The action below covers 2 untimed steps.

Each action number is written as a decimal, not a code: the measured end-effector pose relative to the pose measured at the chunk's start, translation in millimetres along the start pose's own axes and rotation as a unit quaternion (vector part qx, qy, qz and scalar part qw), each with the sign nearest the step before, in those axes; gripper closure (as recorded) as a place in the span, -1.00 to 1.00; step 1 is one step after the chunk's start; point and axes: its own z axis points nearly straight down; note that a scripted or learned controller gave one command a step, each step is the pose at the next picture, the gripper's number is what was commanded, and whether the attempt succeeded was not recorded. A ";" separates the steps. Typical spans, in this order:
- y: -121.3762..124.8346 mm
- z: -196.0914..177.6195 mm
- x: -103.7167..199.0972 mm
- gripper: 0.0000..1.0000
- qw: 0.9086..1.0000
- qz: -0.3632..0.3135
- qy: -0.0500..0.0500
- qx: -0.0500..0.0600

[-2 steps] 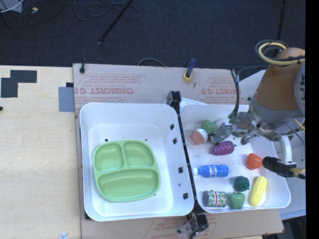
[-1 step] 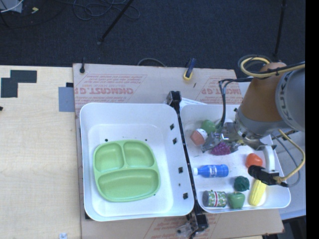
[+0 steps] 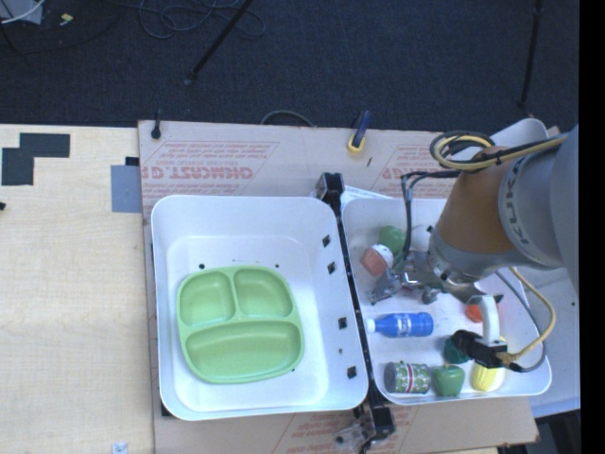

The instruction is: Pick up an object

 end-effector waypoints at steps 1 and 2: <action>0.7 -13.0 -1.9 1.00 1.000 0.003 0.000 -0.001; 9.1 -69.7 -6.9 1.00 1.000 0.000 -0.001 -0.005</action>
